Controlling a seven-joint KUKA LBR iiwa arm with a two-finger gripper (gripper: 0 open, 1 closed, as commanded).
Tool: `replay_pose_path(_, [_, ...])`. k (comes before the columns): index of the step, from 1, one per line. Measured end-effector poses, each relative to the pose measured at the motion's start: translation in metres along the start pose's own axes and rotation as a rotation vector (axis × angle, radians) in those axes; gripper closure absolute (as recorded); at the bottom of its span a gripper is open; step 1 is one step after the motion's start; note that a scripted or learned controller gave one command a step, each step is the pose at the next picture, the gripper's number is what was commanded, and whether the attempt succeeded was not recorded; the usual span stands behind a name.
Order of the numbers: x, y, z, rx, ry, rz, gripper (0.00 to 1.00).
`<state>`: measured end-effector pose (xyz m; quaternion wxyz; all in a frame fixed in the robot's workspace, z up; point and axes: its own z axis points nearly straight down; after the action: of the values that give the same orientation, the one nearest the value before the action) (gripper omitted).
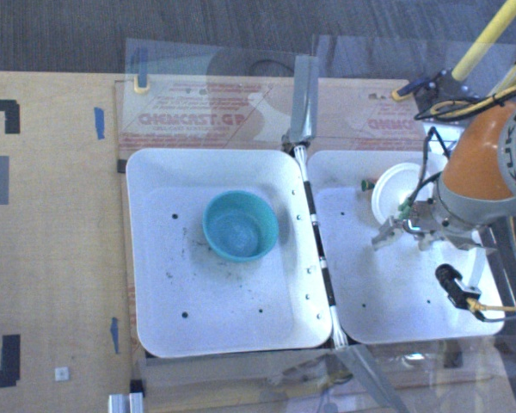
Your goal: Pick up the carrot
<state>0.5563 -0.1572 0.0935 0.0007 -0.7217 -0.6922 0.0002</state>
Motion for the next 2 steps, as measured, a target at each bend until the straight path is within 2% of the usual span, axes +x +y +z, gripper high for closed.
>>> replay_pose_path(1, [0.019,0.051,0.005,0.021,-0.01,-0.028,0.0])
replay_pose_path(2, [0.026,-0.046,-0.044,0.002,0.001,0.158,0.0])
